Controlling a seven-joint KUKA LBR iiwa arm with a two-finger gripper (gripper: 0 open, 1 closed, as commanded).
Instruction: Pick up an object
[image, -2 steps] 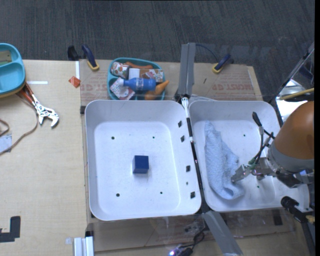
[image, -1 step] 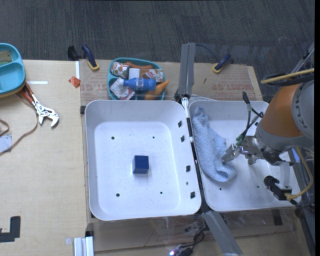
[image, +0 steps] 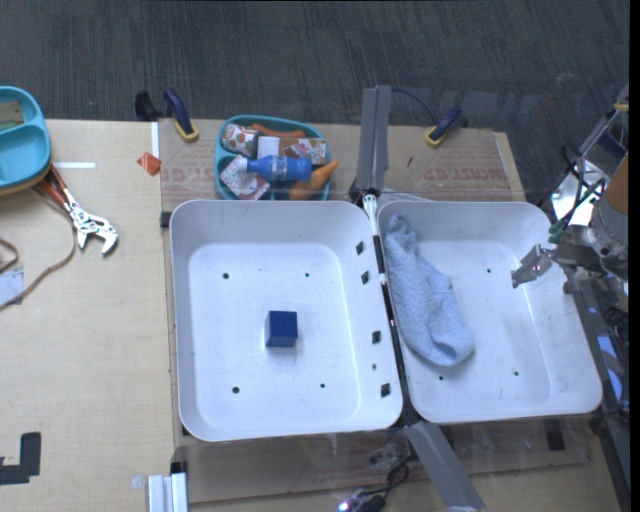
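A small blue cube (image: 282, 328) rests on the floor of the left white bin (image: 200, 400), a little left of its middle. A light blue cloth (image: 425, 300) lies crumpled along the left side of the right white bin (image: 560, 400), running from the far wall towards the middle. My gripper (image: 548, 266) hangs at the right bin's far right side, near its rim, well to the right of the cloth. Nothing shows in its grasp. The grey arm enters from the right edge behind it.
Behind the left bin stands a teal bowl (image: 228, 140) of packets and a blue bottle. A wrench (image: 85, 225) and a teal tray (image: 20, 140) lie on the bench at far left. Clamps (image: 180, 115) hold the back edge. A grey post (image: 372, 140) rises between the bins.
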